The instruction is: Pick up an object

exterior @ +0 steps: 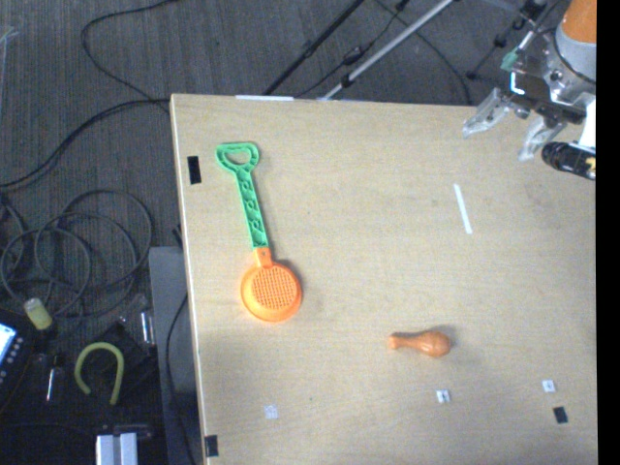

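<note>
The gripper [505,131] hangs at the far right corner of the wooden bench top [387,221], its two pale fingers [481,119] spread apart and grasping nothing. Well away from it, towards the bench top's left side, lies a toy strainer [260,250]: a green perforated handle [249,197] running into a round orange mesh head [272,292]. It looks like light, rigid plastic, likely to slide if nudged; the narrow handle seems the best place to pinch, across its width. A small orange drumstick-shaped toy [422,342] lies towards the near edge, smooth and rounded, so probably slippery.
</note>
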You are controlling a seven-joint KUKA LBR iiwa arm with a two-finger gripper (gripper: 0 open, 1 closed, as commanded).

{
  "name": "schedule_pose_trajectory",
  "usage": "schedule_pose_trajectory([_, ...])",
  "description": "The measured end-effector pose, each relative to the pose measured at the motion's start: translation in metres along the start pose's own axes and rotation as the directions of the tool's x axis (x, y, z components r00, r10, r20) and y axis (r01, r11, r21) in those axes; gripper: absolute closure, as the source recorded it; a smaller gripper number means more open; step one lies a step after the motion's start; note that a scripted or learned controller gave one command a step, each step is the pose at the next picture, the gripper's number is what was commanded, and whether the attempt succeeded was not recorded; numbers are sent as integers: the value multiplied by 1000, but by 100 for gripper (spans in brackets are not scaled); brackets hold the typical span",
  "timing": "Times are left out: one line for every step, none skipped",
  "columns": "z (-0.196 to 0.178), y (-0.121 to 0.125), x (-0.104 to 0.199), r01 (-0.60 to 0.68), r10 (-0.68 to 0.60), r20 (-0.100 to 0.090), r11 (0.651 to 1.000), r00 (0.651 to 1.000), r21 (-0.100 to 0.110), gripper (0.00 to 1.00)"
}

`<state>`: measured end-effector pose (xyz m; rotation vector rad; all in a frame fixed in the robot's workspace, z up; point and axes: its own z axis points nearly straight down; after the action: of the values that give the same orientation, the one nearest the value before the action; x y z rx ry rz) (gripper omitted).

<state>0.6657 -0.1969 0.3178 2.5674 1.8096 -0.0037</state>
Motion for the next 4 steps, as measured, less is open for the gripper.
schedule_pose_trajectory([-17,-74,7,-668,668,2,744,744,2,0])
schedule_pose_trajectory([-78,-106,-67,-453,453,1,891,891,1,0])
schedule_pose_trajectory([-86,-106,-67,-453,453,4,892,892,3,100])
schedule_pose_trajectory([-98,-78,7,-769,769,2,639,639,2,100])
